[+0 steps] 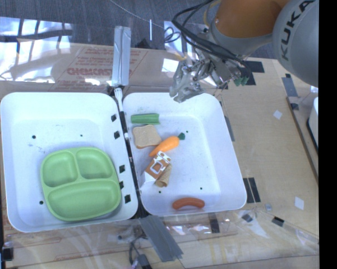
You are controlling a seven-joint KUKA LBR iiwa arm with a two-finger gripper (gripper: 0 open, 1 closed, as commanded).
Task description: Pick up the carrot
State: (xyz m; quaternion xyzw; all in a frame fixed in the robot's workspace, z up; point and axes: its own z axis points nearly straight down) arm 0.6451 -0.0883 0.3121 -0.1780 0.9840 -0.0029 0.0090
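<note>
On the tabletop (269,150) sit 2 shallow white bins side by side. Nearest in the right bin (227,172) lies 1 sausage (188,204), reddish-orange and curved, close to the near wall. Just beyond it, towards the bin's left side, is 1 small brown-and-white toy block (160,168), tilted. Touching or almost touching the block's far edge is 1 carrot (166,145), orange with a small dark green tip pointing to the far right; it lies near the middle of the right bin, angled. Directly left of the carrot is 1 tan slice of bread (146,135), lying flat. Beyond the bread, near the far wall, lies 1 green cucumber-like stick (144,118), set crosswise.

The left bin (22,128) holds 1 light green divided plate (80,183) with 3 compartments, set in the near half of that bin.

Farthest, 1 hand (182,91) hangs over the far rim of the right bin, well apart from the carrot. Whether its fingers are spread or pressed together I cannot tell; nothing is seen between them. Above it is the grey arm (297,27) with its orange band.
</note>
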